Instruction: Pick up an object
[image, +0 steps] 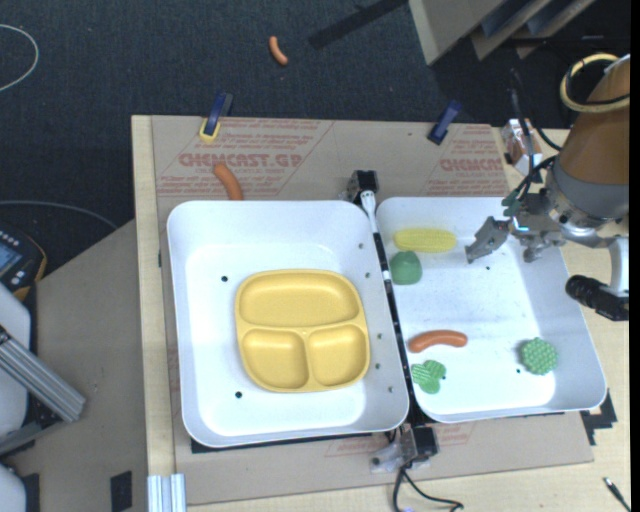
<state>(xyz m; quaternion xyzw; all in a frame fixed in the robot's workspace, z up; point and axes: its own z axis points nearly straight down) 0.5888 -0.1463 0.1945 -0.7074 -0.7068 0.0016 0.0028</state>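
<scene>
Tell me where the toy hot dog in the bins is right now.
The hot dog lies in the right bin, toward its near left part, just above the green broccoli piece and below the green ball.

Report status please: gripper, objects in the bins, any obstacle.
Gripper open over right bin, holding nothing. Corn nearest, beside green ball; sausage further off. Nothing between gripper and corn.

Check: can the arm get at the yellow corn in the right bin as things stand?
Probably yes. The corn lies alone near the right bin's far-left corner, nothing on top of it, and the gripper hovers just to its right. The green ball sits close, though.
</scene>
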